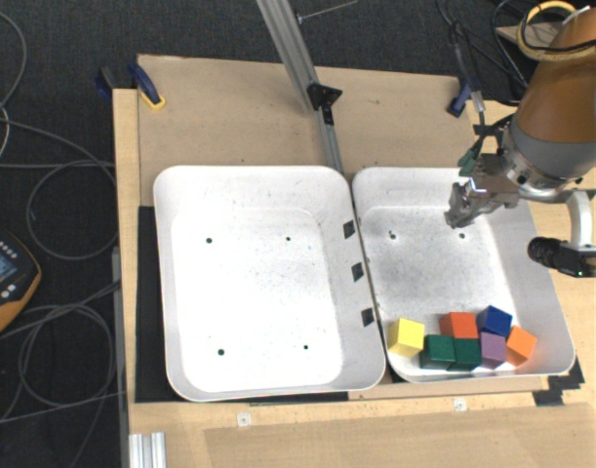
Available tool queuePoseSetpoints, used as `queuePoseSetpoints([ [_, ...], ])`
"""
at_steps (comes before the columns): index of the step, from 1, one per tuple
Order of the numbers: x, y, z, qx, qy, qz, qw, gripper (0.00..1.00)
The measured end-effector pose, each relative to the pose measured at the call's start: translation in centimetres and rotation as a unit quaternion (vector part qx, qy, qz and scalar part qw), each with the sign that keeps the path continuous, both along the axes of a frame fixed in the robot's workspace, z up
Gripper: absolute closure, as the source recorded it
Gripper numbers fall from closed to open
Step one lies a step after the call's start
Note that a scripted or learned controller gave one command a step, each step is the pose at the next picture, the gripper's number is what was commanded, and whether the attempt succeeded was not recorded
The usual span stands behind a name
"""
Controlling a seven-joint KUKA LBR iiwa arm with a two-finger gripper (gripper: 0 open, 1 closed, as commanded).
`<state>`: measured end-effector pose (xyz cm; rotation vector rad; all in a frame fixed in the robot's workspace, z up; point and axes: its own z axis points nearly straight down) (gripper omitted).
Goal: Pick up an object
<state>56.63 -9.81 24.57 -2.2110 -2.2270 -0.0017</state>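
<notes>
We see the gripper (460, 213) hanging over the far part of the right bin (415, 261), and nothing sits between its fingers; whether they are spread or pinched we cannot tell, because the tips are small, dark and blurred against the speckled floor. The blocks lie well apart from the fingers, toward the near rim: a yellow block (408, 334) stands slightly off to one side, then a tight cluster of a dark green block (439, 350), a green block (466, 352), a red block (462, 326), a blue block (496, 319), a purple block (493, 346) and an orange block (521, 342). We judge they are bunched there because they have slid against the bin's near wall, which leaves the fingers little room between neighbours. The yellow one looks the freest pick. The left bin (180, 261) lies further off still, across the divider. The arm's wrist (551, 115) is cut off at the frame's edge, so we cannot read its full pose. How many blocks are stacked or merely touching is also hard to make out, and we cannot tell how high the fingers hang above the bench.
</notes>
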Motion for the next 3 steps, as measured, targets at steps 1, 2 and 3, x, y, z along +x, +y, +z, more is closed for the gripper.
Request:
queuePoseSetpoints([
  [1,1.6,5.3,-1.1,-0.0004,0.0,0.0,1.0,1.0],
  [2,3.3,10.2,-0.2,-0.0004,-0.002,0.0,1.0,1.0],
  [3,5.0,15.0,-0.9,-0.0007,-0.002,0.0,1.0,1.0],
])
